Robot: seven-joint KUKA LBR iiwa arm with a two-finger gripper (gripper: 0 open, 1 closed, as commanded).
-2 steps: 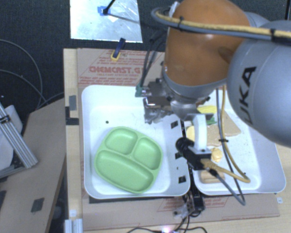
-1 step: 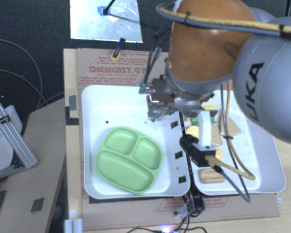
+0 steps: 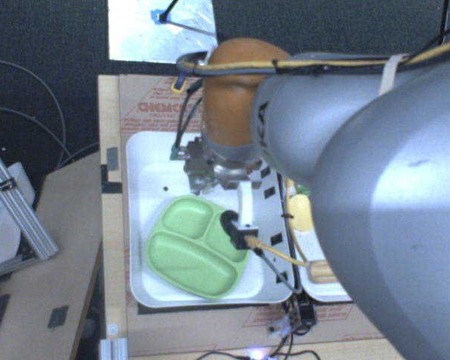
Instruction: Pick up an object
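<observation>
My arm (image 3: 375, 186) is nearest the lens, a broad grey bulk covering the right side of the camera view and hiding most of what lies under it. Its orange band (image 3: 236, 88) sits higher up near the middle, above the wrist.

Far left is the pale bench (image 3: 67, 223). Beside it a sheet of printed cardboard (image 3: 150, 107) lies under the bins, showing beyond their far edge and again along the near edge. The left bin (image 3: 139, 201) rests on this cardboard, white and shallow. A green tray (image 3: 191, 250) lies flat in it, in the near part, divided into compartments, with one corner close to the bin's near wall.

My gripper (image 3: 214, 172) hangs below the orange band, inside the left bin, over the bare white floor just beyond the tray's far edge. My wrist blocks the view of its tip, so I cannot tell whether it is clenched or released, and I see nothing held in it. The tray is not lifted.

To the right, a narrow strip of the right bin (image 3: 326, 297) shows from under my arm. In it lie a yellow thing (image 3: 301, 214) and, nearer the camera, a tan thing (image 3: 321, 272), both partly covered by my arm and too hidden to name.
</observation>
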